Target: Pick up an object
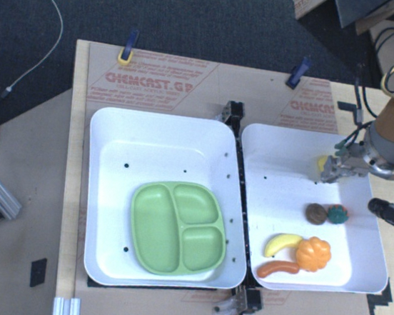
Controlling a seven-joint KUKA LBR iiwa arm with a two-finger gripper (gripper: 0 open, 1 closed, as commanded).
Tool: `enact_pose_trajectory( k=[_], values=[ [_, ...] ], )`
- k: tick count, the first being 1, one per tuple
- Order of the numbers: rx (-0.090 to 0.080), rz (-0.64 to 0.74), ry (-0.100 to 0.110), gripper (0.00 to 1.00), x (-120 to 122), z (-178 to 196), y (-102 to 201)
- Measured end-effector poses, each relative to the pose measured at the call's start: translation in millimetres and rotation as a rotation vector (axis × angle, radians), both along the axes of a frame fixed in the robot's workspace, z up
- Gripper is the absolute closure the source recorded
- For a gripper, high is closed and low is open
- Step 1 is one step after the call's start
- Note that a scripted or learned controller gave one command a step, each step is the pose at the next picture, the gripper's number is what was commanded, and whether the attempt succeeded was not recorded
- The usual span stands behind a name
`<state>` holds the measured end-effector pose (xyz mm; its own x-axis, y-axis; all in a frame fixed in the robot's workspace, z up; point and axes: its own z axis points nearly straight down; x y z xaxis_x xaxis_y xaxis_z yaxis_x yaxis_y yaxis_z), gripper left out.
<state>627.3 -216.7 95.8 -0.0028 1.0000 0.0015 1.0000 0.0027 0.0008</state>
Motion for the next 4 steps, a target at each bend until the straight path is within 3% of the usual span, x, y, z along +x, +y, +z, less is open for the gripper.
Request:
enact_pose_trajectory(
  k=[2, 3, 4],
  values=[
    [-0.004, -0.002, -0.005, 1.0, -7.7, 113.1, 1.8],
    [-0.004, -0.002, -0.005, 1.0, -6.6, 144.0, 1.5],
    [0.001, 0.002, 0.003, 1.0, -16.0, 132.4, 51.4]
  ],
)
